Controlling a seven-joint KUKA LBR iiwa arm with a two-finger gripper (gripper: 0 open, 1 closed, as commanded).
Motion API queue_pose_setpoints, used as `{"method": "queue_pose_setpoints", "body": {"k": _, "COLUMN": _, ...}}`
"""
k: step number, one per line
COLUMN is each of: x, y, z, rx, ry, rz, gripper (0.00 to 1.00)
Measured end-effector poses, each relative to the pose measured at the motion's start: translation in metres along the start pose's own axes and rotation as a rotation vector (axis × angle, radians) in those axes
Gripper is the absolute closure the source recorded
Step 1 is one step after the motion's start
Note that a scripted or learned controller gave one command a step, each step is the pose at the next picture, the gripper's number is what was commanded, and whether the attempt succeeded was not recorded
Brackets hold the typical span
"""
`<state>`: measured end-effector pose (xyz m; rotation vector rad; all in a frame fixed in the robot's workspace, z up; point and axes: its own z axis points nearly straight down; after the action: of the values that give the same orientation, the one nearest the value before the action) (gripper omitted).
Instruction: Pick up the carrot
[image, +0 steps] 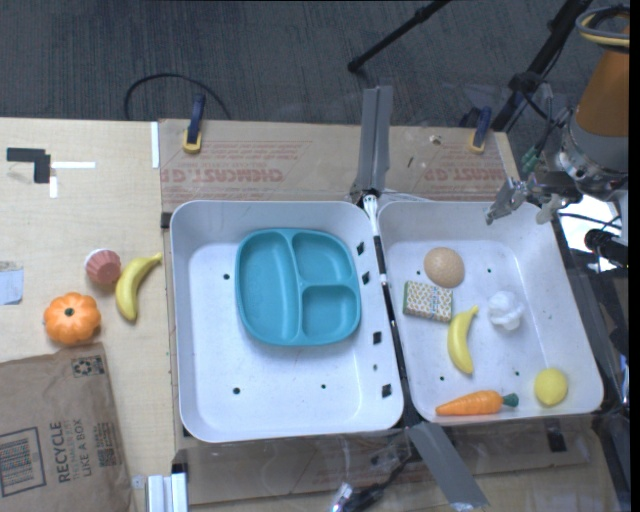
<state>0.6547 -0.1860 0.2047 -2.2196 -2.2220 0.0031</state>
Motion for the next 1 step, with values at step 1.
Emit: {"method": "queue_pose_setpoints", "body": {"k": 1, "x": -0.0360, "y": -0.1064, "z": 0.0724, "rx": 0.000, "ry": 0.001, "rz": -0.142, "gripper": 0.00}}
